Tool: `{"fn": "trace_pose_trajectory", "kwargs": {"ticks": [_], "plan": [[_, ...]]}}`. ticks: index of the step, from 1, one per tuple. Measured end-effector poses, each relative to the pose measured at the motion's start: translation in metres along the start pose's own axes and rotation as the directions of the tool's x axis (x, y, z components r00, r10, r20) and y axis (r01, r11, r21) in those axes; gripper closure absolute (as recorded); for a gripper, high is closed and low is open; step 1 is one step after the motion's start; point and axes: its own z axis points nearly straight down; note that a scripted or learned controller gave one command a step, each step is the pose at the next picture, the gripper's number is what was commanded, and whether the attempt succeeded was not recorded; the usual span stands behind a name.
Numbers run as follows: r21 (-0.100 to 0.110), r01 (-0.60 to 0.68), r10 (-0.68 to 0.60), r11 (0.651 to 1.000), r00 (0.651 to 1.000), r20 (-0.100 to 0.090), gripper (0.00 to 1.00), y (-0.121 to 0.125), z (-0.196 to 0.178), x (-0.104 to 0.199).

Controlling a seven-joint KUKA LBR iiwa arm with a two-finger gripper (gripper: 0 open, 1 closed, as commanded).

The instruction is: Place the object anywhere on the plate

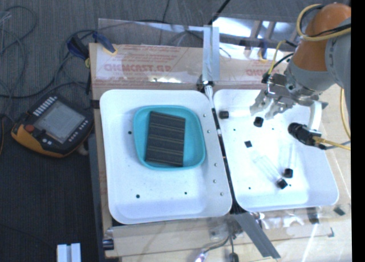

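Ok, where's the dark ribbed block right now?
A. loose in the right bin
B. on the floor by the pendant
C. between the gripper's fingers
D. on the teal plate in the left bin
D: the block lies flat on the plate in the left bin, while the gripper is over the right bin, well apart from it.

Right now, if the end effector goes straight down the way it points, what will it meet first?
Probably the floor of the right shallow white bin, near a small black piece just below the end effector. Depth is unclear from this slanted view, so it might touch that piece first.
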Motion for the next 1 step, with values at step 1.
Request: {"fn": "trace_pose_trajectory", "kwargs": {"ticks": [1], "plan": [[-0.001, 0.092, -0.092, 0.996, 0.996, -0.002, 1.0, -0.0211, -0.0291, 0.0446]]}}
